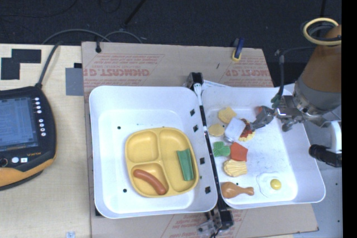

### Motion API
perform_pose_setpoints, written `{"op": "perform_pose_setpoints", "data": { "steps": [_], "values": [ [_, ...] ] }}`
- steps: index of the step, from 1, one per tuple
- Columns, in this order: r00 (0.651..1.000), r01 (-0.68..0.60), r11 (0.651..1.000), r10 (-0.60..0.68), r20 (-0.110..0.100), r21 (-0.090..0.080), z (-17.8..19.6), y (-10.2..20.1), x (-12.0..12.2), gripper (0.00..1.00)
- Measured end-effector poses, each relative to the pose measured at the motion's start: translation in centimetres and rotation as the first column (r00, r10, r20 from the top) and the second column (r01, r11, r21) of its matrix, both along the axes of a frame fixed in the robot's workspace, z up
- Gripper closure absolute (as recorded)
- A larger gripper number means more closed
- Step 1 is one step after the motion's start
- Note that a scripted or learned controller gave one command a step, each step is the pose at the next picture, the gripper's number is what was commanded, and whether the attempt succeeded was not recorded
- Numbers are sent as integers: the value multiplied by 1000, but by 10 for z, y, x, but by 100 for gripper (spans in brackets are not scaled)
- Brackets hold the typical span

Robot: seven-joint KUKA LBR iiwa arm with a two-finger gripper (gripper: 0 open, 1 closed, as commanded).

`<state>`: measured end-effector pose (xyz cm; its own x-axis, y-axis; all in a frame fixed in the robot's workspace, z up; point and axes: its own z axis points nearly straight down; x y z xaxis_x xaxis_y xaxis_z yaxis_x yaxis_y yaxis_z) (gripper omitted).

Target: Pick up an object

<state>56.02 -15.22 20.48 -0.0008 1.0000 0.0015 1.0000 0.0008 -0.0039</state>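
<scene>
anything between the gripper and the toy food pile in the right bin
Nothing visible does. The gripper hangs inside the right bin, just right of the toy food pile, with bare bin floor between them.

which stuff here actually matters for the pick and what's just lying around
For the job:
gripper, down in the right bin
loose toy foods there: white and red piece next to the gripper, fried egg, drumstick, ridged chip, green piece

Lying about:
left bin with yellow tray, sausage and green block
control pendant
blue clip
</scene>
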Motion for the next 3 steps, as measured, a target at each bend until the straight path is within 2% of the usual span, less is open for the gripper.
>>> {"op": "perform_pose_setpoints", "data": {
  "steps": [1,2,3],
  "values": [
    [1000,-14,1000,14,-7,7,-19,156,-55,0],
    [1000,2,1000,-2,-5,0,-8,145,-53,100],
    [1000,-4,1000,4,15,3,133,183,-84,100]
  ]
}}
